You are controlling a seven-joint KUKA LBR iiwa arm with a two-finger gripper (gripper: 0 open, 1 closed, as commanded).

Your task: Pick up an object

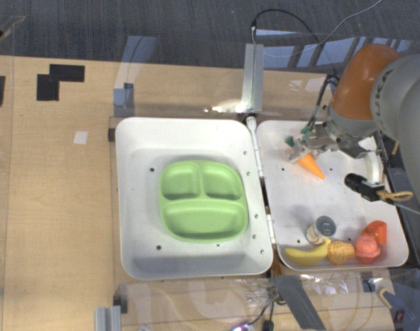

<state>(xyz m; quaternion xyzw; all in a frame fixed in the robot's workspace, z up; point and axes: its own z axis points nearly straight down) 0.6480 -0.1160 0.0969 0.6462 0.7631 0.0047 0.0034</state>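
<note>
The gripper [305, 145], its grip impossible to tell, is reaching at the carrot [311, 165] just below it, probably needing a firm close and lift.

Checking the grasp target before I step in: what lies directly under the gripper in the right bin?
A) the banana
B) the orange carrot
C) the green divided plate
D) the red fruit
B: the gripper hovers at the carrot, near the far side of the right bin.

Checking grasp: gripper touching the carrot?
Cannot tell. The camera view puts the gripper right over the carrot's leafy end, hiding any contact or gap.
</note>
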